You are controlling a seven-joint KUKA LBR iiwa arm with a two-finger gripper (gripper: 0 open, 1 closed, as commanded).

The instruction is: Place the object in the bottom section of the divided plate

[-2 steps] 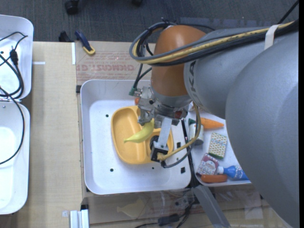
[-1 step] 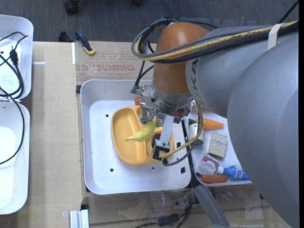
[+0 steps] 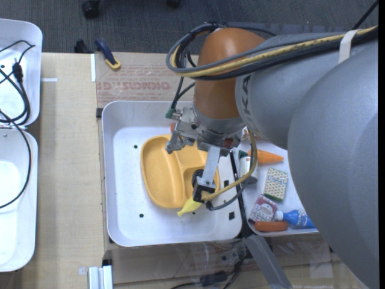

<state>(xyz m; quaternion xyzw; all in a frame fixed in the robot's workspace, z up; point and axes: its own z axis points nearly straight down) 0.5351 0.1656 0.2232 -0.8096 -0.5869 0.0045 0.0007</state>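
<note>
A yellow divided plate (image 3: pixel 161 176) lies in the middle of the white bin (image 3: pixel 120 179). The arm's orange-banded wrist hangs over the plate's right half and hides it. My gripper (image 3: pixel 178 139) sits low over the plate's upper right rim, mostly covered by the wrist. A small yellow pointed object (image 3: pixel 189 207) lies at the plate's lower right edge, just below the wrist hardware. It rests apart from the gripper, and I see nothing between the fingers.
Along the bin's right side lie an orange carrot (image 3: pixel 269 157), a pale green speckled block (image 3: pixel 276 184), a red-and-white packet (image 3: pixel 263 209), a red sausage (image 3: pixel 271 226) and a blue-and-white tube (image 3: pixel 298 220). A second white bin (image 3: pixel 21 161) with black cables stands at the left.
</note>
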